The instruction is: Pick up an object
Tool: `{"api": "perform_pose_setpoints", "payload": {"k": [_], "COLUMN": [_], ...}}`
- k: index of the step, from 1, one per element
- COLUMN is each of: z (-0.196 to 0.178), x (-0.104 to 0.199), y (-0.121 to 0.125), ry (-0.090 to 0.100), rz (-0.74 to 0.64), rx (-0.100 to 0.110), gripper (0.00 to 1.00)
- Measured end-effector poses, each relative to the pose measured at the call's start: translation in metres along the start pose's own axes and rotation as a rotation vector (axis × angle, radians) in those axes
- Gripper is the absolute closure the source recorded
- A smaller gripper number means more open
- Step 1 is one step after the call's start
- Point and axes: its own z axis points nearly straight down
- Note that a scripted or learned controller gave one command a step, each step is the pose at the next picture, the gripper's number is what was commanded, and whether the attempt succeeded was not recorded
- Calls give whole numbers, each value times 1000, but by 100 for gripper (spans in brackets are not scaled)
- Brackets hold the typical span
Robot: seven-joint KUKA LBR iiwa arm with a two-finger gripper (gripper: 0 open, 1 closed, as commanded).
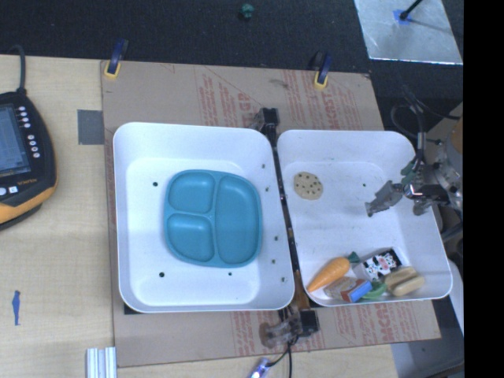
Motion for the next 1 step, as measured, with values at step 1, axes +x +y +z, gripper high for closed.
{"api": "perform_pose_setpoints", "payload": {"k": [1], "z": [159], "x": [17], "y": [81], "ry": [-1], "rz": [-1], "rx": [2], "gripper": [0]}}
